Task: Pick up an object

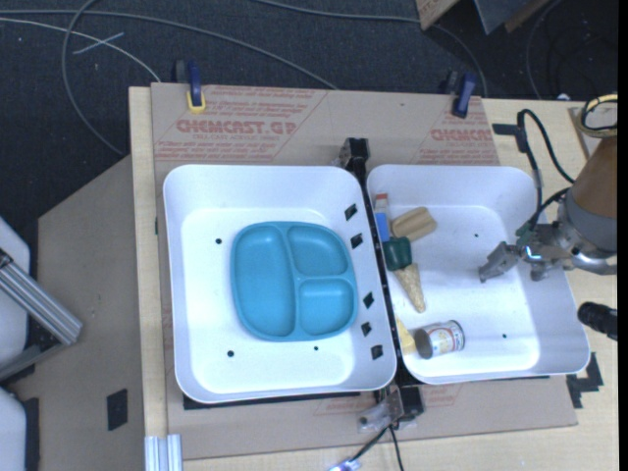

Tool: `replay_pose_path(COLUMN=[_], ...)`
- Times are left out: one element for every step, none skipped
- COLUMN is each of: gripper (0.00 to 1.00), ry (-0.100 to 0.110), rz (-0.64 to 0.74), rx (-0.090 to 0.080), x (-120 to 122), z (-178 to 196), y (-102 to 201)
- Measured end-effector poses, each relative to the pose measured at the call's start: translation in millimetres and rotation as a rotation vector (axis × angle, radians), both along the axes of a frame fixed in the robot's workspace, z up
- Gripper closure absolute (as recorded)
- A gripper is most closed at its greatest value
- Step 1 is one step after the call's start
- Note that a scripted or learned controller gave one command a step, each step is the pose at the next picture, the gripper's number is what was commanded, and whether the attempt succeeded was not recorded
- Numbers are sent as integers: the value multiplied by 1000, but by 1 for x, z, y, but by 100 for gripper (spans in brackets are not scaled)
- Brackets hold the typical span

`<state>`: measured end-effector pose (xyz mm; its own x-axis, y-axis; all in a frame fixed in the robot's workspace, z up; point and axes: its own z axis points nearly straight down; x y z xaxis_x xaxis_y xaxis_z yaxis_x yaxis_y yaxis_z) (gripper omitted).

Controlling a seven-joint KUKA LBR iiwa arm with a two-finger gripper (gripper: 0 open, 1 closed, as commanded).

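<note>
In the right bin, several small objects lie along the left wall. They are a blue and white stick, a tan block, a dark green piece, a tan cone and a small can lying on its side. My gripper hangs over the right part of this bin, well to the right of the objects. It is open with nothing between its fingers.
The left bin holds a blue divided plate. A row of black clips runs along the wall between the bins. Cables trail over the bench at the right, behind the arm.
</note>
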<state>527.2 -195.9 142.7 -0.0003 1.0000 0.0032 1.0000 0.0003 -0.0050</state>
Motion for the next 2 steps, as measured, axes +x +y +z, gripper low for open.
replay_pose_path(gripper=[0,100], ry=[1,-5], rz=[0,0], rx=[0,-2], x=[-1,1], z=[-53,-39], y=[1,0])
